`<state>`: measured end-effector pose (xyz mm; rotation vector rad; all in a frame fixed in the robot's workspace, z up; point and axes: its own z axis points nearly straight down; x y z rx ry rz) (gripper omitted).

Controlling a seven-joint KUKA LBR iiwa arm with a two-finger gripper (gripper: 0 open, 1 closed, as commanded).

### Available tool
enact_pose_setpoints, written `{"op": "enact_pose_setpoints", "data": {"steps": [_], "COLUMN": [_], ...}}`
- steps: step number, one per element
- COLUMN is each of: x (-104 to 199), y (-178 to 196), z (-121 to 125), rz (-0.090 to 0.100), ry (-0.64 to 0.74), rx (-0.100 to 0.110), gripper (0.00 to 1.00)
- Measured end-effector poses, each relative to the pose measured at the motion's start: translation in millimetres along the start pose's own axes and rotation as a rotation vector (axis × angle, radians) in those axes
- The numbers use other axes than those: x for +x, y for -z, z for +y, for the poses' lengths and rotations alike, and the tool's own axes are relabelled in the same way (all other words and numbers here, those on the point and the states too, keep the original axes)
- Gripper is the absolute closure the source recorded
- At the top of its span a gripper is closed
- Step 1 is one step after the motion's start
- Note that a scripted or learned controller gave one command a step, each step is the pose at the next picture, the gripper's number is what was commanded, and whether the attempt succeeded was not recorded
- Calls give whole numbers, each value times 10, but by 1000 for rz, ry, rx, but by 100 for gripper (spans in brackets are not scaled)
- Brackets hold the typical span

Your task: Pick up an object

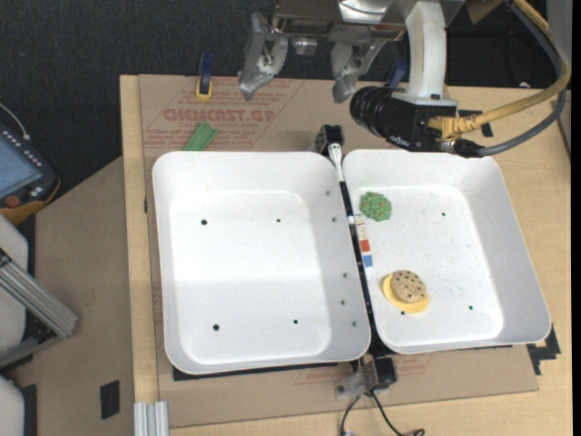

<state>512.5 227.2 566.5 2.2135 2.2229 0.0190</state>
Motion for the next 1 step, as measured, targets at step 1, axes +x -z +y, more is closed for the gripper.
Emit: {"op": "enact_pose_setpoints", "data": {"steps": [1], "x": [0], "y": [0], "z": [0], "rz": [0], "ry": [0], "rx": [0], "gripper": [0]}}
